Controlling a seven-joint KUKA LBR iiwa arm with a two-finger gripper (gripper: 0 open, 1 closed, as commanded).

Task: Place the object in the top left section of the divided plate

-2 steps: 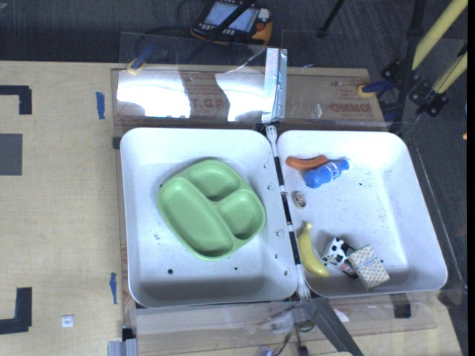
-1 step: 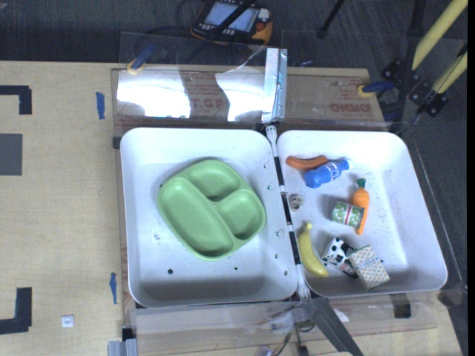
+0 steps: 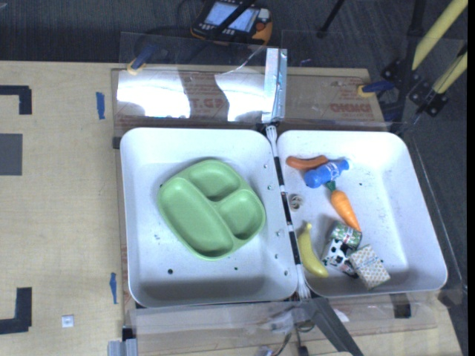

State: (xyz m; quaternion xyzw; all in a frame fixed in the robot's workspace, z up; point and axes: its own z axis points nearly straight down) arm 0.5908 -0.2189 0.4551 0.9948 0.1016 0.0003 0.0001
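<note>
Looking down on the bench (image 3: pixel 52 199), the camera takes in two shallow white bins side by side. The left bin (image 3: pixel 133 199) holds a green divided plate (image 3: pixel 211 208), lying flat and turned at an angle to the bin walls. The plate has three sections: one large section on its left and lower side, one smaller section at its top, and one smaller section at its right.

The right bin (image 3: pixel 415 191) holds all the loose items, and none of them touches the plate.
- An orange-red sausage-shaped piece (image 3: pixel 306 162) lies near the bin's far wall.
- A blue bottle (image 3: pixel 325 173) lies on its side, touching that piece.
- A carrot (image 3: pixel 344 208) lies just below the bottle, with its thick end towards it.
- A banana (image 3: pixel 309 252) lies along the wall that the two bins share, near the front.
- A small green can (image 3: pixel 346 236) lies just right of the banana.
- A black-and-white patterned item (image 3: pixel 338 254) lies against the can; its type cannot be told.
- A speckled box (image 3: pixel 369 265) touches that item on its right.
- A small ring-like part (image 3: pixel 295 200) lies near the shared wall, above the banana.

The task does not say which of these items is its object. The state of the jaws cannot be told.

Behind the bins stands a clear panel (image 3: pixel 193 87) with bright glare on it.
</note>
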